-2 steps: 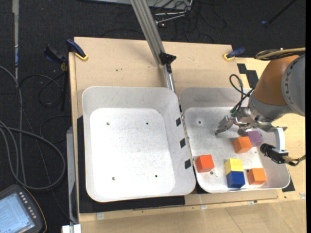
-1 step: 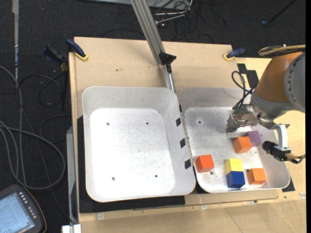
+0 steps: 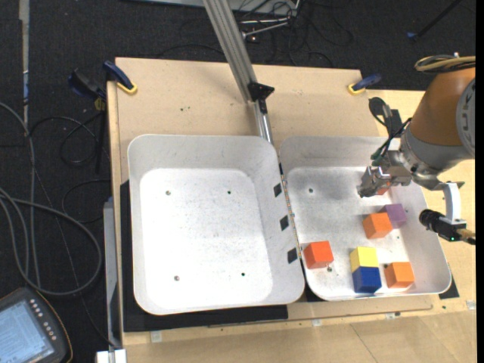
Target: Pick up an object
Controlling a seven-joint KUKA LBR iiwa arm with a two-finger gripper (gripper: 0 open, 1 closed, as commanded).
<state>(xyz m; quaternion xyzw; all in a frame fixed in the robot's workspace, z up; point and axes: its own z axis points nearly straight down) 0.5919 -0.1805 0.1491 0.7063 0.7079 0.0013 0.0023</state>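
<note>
Two shallow white bins are sitting side by side on the bench (image 3: 227, 97), and we are looking at them from above. We are seeing bare floor in the left bin (image 3: 200, 218), while the right bin (image 3: 325, 187) is carrying all the blocks. We are reaching in from the right with the arm (image 3: 446, 119), its orange band showing above the wrist, and the gripper (image 3: 374, 184) is hanging over the middle of the right bin, toward its far edge. We cannot tell how its tips are standing; they are too small and blurred against the wrist hardware, and nothing is visibly held. Nearest to it we are finding an orange block (image 3: 376, 224) touching a purple block (image 3: 395, 216), the pair lying just toward the near edge from the gripper and slightly toward the right wall. Further on, along the near edge, we are seeing an orange cube (image 3: 318, 253) by the left wall, a yellow block (image 3: 363, 258) stacked against a blue block (image 3: 367, 279), and another orange block (image 3: 399, 275) in the near right corner. We are judging that the orange and purple pair is the likeliest target, needing a short move toward the near edge and then a descent, though the two touching may spoil a clean grasp
</note>
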